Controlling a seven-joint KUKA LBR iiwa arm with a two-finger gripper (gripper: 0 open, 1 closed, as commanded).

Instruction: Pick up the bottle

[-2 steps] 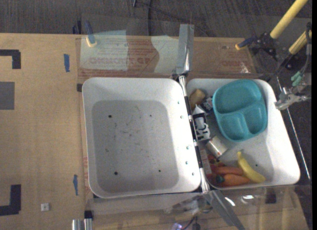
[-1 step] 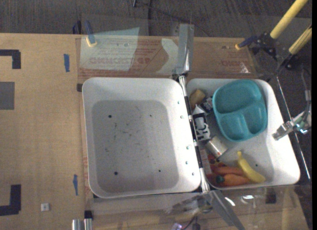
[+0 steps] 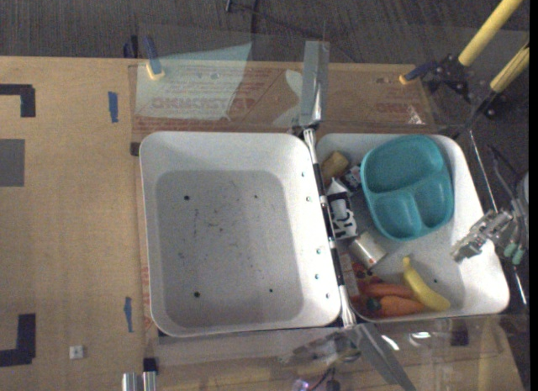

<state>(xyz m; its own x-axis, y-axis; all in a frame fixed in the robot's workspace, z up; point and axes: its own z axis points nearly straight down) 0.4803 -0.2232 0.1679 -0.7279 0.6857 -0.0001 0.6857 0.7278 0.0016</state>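
The surface [image 3: 67, 213] carries two shallow white bins side by side. The left bin [image 3: 160, 162] sits toward the middle of the surface; the right bin [image 3: 483, 293] lies against it, toward the right edge.

Inside the right bin, a teal divided tray [image 3: 408, 186] occupies the far half. A yellow banana [image 3: 423, 287] lies near the near wall, with orange carrots [image 3: 388, 298] beside it in the near-left corner of that bin.

The bottle [image 3: 340, 213], a dark item with a white label, lies along the left wall of the right bin, just left of the teal divided tray. A small tan block [image 3: 335, 163] rests beyond it, in the far-left corner of that bin.

The end effector [image 3: 483, 236] is positioned over the right wall of the right bin. It is well apart from the bottle, with the teal divided tray between them. Whether it is released or clenched cannot be determined; nothing is visible in its grasp.
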